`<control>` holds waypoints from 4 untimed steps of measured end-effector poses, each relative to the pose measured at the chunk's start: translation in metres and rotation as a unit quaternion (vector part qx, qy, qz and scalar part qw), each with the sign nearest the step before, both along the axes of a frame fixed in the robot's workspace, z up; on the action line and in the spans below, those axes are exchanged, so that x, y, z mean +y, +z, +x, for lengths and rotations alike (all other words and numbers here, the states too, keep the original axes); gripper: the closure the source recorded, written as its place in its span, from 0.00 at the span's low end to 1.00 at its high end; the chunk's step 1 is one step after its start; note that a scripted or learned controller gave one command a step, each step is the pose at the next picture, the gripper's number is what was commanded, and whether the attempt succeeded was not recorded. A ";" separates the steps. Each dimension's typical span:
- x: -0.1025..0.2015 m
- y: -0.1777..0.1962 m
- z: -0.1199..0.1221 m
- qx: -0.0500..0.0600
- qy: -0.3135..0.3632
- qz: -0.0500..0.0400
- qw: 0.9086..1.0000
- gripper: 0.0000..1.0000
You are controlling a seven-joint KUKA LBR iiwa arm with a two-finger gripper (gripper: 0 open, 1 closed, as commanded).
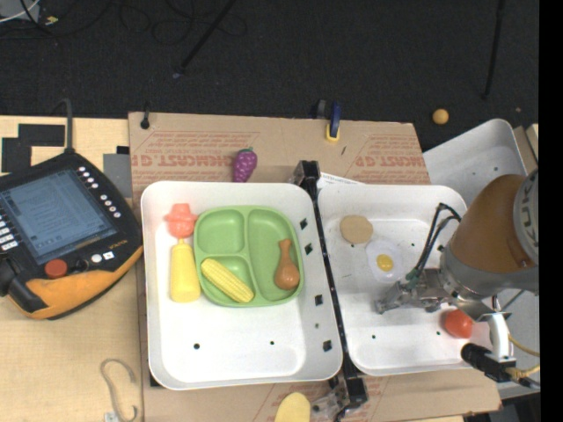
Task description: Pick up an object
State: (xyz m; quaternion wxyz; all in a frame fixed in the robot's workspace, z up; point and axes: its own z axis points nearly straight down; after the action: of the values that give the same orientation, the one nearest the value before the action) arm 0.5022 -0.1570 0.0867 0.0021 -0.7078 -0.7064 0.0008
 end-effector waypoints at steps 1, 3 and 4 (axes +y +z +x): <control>-0.002 0.011 0.000 -0.001 -0.004 0.000 1.000 1.00; -0.006 0.131 0.004 -0.004 0.001 -0.001 1.000 1.00; -0.007 0.141 0.004 -0.002 0.001 -0.001 1.000 1.00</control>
State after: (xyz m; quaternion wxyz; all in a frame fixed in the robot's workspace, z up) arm 0.5060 -0.1638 0.2279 0.0003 -0.7072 -0.7070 -0.0001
